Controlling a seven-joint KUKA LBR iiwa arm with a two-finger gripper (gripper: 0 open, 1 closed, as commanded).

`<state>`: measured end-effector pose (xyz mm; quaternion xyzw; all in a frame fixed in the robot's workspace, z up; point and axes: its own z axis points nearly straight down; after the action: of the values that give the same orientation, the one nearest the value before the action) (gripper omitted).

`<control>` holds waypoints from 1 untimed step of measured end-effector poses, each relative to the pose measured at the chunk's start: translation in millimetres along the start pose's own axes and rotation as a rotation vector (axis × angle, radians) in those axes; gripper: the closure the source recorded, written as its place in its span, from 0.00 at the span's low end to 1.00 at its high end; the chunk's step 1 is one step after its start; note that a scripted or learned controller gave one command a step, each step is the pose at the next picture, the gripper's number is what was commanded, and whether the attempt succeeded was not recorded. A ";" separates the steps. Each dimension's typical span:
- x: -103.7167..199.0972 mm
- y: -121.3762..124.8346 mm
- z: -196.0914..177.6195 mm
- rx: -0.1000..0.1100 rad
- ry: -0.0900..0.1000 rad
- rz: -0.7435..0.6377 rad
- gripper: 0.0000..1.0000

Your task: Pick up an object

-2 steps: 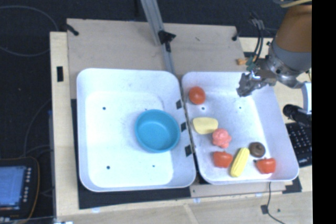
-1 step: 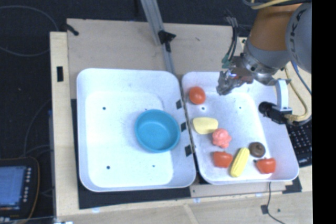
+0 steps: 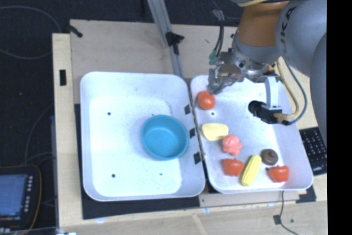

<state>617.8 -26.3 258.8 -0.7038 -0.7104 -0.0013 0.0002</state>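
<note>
My gripper (image 3: 215, 85) hangs over the far left corner of the right bin (image 3: 286, 135), its tip just above and right of a small orange-red ball (image 3: 206, 100). Nothing shows between the fingers. Further forward in the same bin lie a pale yellow lump (image 3: 214, 131), a pink knobbly piece (image 3: 232, 145), a red piece (image 3: 232, 167), a yellow corn-like piece (image 3: 251, 169), a brown round piece (image 3: 269, 157) and another red piece (image 3: 279, 173).
The left bin (image 3: 110, 96) holds a blue bowl (image 3: 164, 137) near its right side. A metal pole (image 3: 159, 11) slants up behind the bins. A black clamp on the arm (image 3: 267, 111) hangs over the right bin.
</note>
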 end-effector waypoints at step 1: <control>48.6 3.7 -1.0 0.000 -0.001 0.001 1.00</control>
<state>621.1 22.3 259.9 -0.7040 -0.7102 -0.0009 0.0001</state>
